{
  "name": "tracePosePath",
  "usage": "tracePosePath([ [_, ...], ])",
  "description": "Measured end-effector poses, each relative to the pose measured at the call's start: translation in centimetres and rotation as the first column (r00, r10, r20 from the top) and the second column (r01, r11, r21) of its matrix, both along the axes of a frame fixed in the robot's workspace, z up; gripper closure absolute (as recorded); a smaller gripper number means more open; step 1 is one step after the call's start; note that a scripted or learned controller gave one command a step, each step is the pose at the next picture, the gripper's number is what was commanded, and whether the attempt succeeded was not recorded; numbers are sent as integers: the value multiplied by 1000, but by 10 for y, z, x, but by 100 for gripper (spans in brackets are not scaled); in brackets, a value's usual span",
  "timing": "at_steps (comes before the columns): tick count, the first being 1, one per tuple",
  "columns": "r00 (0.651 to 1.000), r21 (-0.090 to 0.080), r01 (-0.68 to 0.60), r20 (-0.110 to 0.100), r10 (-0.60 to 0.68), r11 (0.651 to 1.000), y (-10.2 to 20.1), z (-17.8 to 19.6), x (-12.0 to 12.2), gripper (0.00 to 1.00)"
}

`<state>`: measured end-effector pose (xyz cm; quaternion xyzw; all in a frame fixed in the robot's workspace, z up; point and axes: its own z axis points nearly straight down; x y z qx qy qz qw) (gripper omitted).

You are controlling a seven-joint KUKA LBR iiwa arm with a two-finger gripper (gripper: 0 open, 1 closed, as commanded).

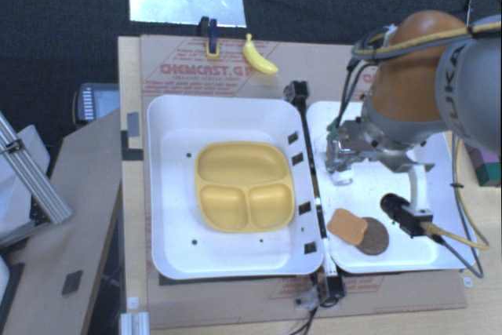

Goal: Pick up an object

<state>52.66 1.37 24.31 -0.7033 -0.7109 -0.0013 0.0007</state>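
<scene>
My end effector (339, 161), grip state unclear, hovers above-left of the orange piece (347, 227); descending here risks missing it.

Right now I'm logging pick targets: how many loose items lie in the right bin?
2: an orange piece touching a brown disc, near the right bin's front edge. The arm may hide others.
</scene>
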Motion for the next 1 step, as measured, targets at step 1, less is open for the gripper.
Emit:
tracePosePath([
  [1,1000,-1,0,1,0,1000,54,4,-8,100],
])
